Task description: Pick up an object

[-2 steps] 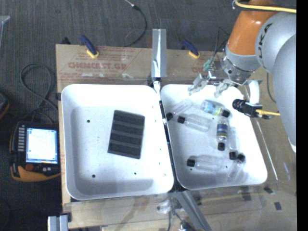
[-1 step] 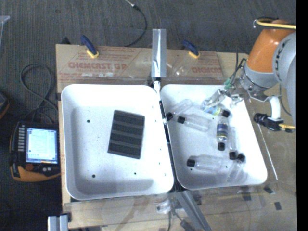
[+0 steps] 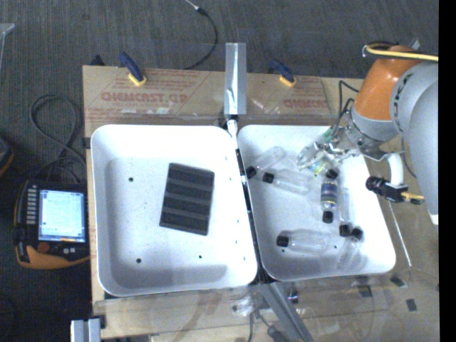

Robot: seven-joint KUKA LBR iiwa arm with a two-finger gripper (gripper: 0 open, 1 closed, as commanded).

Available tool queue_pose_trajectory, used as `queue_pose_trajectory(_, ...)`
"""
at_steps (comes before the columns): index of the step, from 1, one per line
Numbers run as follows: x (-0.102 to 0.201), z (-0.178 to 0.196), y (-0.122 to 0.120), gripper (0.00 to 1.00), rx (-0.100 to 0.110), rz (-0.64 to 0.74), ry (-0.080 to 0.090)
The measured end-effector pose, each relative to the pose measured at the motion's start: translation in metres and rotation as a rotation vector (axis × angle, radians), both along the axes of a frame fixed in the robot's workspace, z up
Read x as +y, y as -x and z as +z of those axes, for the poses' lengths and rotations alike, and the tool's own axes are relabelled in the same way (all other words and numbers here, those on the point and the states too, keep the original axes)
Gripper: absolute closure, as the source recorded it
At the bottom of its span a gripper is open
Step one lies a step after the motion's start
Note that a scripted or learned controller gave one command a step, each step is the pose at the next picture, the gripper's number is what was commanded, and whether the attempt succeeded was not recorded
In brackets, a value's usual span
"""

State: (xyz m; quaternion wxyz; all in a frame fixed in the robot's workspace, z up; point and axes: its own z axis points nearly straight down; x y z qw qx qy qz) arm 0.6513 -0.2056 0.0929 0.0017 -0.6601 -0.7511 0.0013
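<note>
Reaching into the far right corner of the right bin (image 3: 385, 262), the gripper (image 3: 322, 154) hangs low among clear plastic bottles (image 3: 281, 179); whether it has closed on one cannot be told through the glare. Others lie nearer: a blue-labelled bottle (image 3: 328, 194) and one toward the near wall (image 3: 303, 241). A dark ridged block (image 3: 187, 198) sits in the left bin (image 3: 107, 262). The grasp looks underway; next would come a confirmed grip, then a lift.

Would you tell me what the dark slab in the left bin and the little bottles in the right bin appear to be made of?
The dark slab looks like matte black foam or rubber: it throws no glare, and ridges run across it. The bottles look like clear glossy plastic or glass, which one is hard to tell: the white bin shows through them, and they carry dark caps. One bottle has a blue label.
</note>
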Motion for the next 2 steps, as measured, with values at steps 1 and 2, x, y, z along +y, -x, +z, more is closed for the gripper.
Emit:
queue_pose_trajectory(1,0.001,0.006,0.000,1.00,0.004,0.002,0.000)
queue_pose_trajectory(2,0.049,0.144,0.018,1.00,-0.001,0.033,0.000)
